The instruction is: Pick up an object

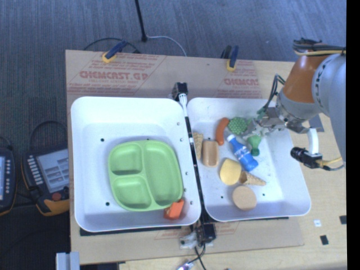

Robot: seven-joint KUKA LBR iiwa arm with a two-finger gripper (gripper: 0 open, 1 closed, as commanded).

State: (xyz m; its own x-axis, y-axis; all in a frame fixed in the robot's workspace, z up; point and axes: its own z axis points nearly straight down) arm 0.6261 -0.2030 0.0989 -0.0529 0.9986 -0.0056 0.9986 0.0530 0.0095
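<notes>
Gripper (264,124), finger state unclear, hangs low over right bin's (292,176) crowded upper middle, near blue bottle (242,152).

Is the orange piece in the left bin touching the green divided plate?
Touching. The camera view shows the orange piece lying against the green plate's lower right corner, with no white bin floor visible between them.

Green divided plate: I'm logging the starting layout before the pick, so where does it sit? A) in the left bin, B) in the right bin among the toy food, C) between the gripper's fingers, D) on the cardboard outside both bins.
A: the green divided plate lies flat on the floor of the left bin, with a small orange piece by its lower right corner.
</notes>
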